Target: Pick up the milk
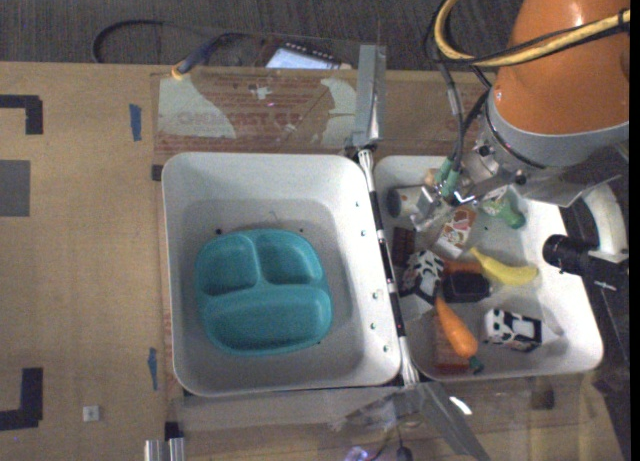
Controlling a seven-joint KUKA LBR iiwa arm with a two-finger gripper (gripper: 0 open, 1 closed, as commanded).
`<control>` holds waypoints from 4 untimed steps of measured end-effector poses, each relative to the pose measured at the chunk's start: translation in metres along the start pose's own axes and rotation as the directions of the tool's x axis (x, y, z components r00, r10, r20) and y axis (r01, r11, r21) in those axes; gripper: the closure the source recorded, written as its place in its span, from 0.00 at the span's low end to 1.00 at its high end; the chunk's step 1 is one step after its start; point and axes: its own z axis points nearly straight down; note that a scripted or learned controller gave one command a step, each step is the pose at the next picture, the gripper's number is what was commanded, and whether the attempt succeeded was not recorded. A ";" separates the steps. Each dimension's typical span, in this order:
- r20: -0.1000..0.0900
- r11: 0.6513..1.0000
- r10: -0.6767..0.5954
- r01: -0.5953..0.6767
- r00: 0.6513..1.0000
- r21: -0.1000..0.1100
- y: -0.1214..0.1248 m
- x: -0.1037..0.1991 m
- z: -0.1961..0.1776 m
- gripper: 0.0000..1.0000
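Two black-and-white cow-patterned cartons lie in the right bin (pixel 585 344). One milk carton (pixel 513 329) sits near the front right, the other cow-patterned carton (pixel 426 272) near the bin's left wall. My gripper (pixel 445 194) hangs over the back left of the right bin, under the orange-banded wrist (pixel 565 39). It is above a small red-and-white carton (pixel 455 232), well behind both cow-patterned cartons. Nothing shows held in it.
A carrot (pixel 455 327), a banana (pixel 505 269), a black block (pixel 466 285), a green item (pixel 511 213) and a grey cylinder (pixel 400 199) crowd the right bin. A teal divided plate (pixel 262 290) lies in the left bin (pixel 190 249). Cables (pixel 460 9) loop by the arm.
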 end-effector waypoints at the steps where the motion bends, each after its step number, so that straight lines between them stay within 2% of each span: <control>1: -0.001 0.968 0.252 -0.252 0.968 0.006 -0.024 -0.032 0.104 1.00; 2: 0.000 0.771 0.637 -0.637 0.771 0.006 -0.021 -0.009 0.148 1.00; 3: 0.002 0.624 0.781 -0.781 0.624 0.004 0.066 0.159 0.184 1.00; 4: 0.004 0.335 0.942 -0.942 0.335 0.003 0.037 0.148 0.153 1.00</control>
